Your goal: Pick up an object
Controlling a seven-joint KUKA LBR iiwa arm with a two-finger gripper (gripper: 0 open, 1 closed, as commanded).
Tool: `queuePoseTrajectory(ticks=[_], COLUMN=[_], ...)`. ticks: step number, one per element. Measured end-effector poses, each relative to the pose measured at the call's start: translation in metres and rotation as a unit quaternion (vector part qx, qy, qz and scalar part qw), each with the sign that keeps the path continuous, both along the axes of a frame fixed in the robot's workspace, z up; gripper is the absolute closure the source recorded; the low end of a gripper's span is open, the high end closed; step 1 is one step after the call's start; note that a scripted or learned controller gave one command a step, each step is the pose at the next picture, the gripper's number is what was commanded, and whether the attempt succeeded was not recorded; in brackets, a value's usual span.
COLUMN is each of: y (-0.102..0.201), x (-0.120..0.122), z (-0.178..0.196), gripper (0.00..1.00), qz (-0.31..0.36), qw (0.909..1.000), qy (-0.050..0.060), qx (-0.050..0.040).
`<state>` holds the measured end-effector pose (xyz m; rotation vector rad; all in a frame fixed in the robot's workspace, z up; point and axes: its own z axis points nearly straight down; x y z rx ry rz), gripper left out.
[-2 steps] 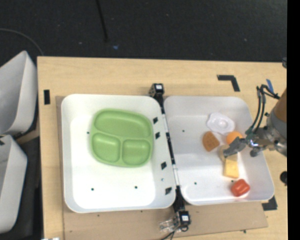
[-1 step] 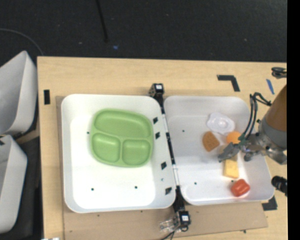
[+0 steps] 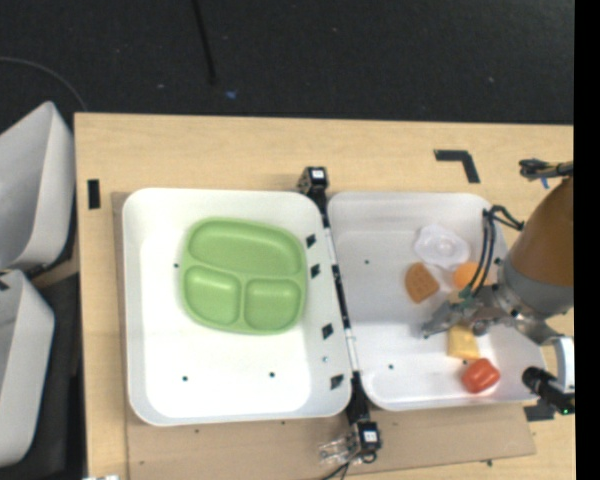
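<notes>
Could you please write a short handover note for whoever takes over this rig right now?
Gripper: low in the right bin, among the objects; grasp state unclear.
Objects in that bin: brown piece, clear plastic item, yellow block, red object.
Left bin: green divided plate.
Done: nothing visibly lifted.
Left: secure one object and raise it.

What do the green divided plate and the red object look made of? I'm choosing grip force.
The green divided plate looks like moulded plastic: one even colour, matte, with soft rounded compartment edges. The red object seems smooth plastic or rubber, with a faint sheen; it is too small to tell more.
</notes>
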<state>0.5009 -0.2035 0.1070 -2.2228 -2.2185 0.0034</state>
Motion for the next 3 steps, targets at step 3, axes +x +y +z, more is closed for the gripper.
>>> queuePoseTrajectory(ticks=[3], y=[-0.002], x=[0.010], z=[0.131], gripper=[1.00], qz=[0.003], qw=[1.0000], qy=[-0.005], qx=[-0.0014])
